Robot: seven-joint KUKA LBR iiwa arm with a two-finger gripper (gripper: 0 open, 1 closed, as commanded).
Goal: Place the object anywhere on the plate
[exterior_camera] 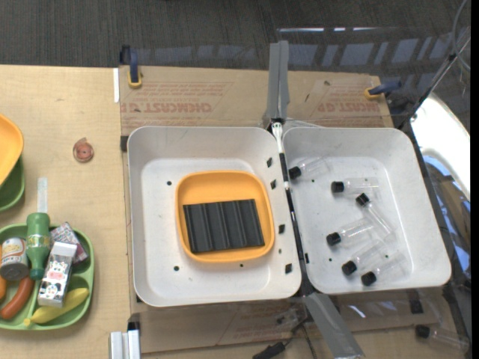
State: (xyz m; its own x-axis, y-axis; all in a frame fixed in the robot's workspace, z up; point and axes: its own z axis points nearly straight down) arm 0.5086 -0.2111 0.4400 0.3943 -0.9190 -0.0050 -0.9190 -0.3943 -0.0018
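Six clear vials (352, 234) with black caps, scattered loose in the right bin (419, 200). Orange plate (224, 189) in the left bin (150, 223), carrying a dark ribbed block (224, 225). Probably light, stiff, slippery, prone to rolling. Best gripped mid-barrel, across the tube, on an isolated vial near the bin's centre. End effector state: cannot tell.
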